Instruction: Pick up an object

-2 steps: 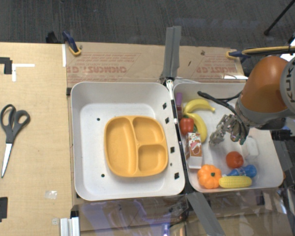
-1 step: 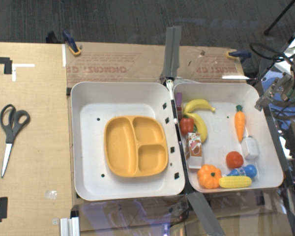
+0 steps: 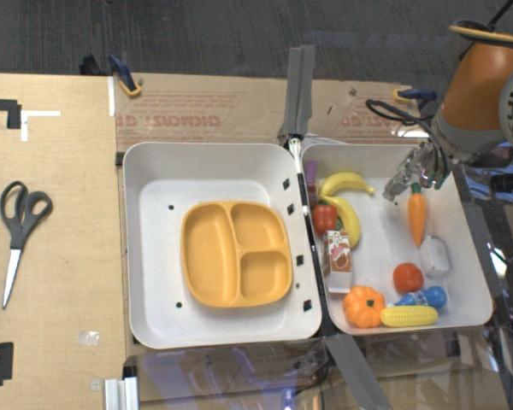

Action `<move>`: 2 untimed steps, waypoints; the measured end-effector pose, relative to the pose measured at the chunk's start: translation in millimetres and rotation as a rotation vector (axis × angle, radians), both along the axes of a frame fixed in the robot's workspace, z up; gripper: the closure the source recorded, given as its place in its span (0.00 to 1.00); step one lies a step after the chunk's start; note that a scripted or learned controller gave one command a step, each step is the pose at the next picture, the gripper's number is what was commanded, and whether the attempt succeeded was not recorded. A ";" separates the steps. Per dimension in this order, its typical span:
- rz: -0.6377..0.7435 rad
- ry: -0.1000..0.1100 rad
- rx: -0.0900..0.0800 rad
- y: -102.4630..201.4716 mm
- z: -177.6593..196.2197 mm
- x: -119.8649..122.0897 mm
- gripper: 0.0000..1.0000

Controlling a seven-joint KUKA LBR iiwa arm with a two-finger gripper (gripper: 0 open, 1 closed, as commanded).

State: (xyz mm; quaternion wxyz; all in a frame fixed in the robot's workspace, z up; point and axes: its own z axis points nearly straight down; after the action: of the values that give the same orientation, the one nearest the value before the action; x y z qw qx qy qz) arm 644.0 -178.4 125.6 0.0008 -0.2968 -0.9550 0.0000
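My pincer (image 3: 408, 180) hangs over the right bin (image 3: 472, 254), just beside the green top of the carrot (image 3: 417, 216). Its fingers are blurred and I cannot tell their state. The carrot lies in this bin, near the bananas (image 3: 345, 202).

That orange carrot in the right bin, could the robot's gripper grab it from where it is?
Probably yes. The gripper hovers right at the carrot's green top, and the carrot lies by itself on open bin floor, apart from the bananas and tomato.
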 end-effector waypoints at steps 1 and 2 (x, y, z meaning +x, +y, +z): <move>0.136 -0.001 0.000 -43.1 -34.6 -44.6 1.00; 0.066 -0.001 0.000 -5.6 57.7 -42.0 1.00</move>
State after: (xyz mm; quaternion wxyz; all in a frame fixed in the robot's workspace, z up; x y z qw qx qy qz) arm 602.0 -184.1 183.3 0.0001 -0.2652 -0.9642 0.0000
